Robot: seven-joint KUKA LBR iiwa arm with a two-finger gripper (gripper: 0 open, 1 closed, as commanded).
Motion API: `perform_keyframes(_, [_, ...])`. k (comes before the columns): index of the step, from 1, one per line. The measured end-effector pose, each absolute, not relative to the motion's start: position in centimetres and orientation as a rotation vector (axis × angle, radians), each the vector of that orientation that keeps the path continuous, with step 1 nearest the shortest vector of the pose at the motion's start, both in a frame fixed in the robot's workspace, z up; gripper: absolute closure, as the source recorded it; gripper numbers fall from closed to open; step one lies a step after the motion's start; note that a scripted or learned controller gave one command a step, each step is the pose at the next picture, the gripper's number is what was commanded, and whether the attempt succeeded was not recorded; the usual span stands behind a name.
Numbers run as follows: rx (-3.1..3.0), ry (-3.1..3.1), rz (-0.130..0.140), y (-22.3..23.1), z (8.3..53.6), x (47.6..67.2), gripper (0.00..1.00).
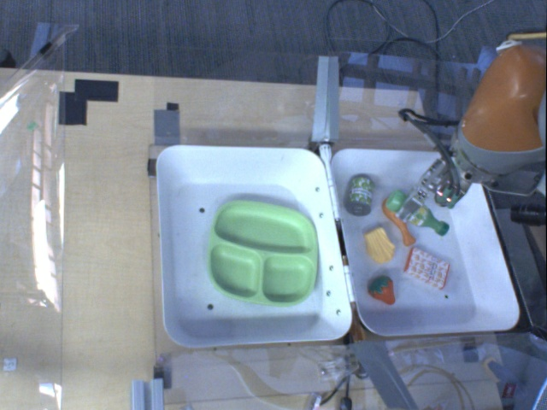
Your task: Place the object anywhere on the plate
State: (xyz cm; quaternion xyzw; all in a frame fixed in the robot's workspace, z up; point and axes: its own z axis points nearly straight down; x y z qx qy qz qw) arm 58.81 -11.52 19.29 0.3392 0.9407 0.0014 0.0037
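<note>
Pincer [420, 200] over green bottle [425, 220] in rt bin [500, 301], grip unclear, green plate [261, 251] lt bin.

plate [261, 251]: green plastic, smooth, slight sheen;
bins [179, 229]: white plastic, smooth, matt;
bench [102, 229]: pale wood, smooth;
arm band [504, 92]: orange, glossy;
floor [214, 15]: grey carpet, rough

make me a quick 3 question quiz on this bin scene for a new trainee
1. True or false: the green plate lies in the right bin.
2. Which sits nearest the gripper? A strawberry B green bottle C can
3. How many compartments does the plate have?

Key: 1 false, it lies in the left bin. 2 B. 3 three.
</note>
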Motion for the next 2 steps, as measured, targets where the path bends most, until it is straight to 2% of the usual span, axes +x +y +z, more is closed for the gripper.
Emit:
perform_keyframes(1, [0.608,3.075,0.005,-0.7,19.7,57.6,1.0])
perform_keyframes(2, [0.616,3.073,0.006,5.6,20.3,57.4,1.0])
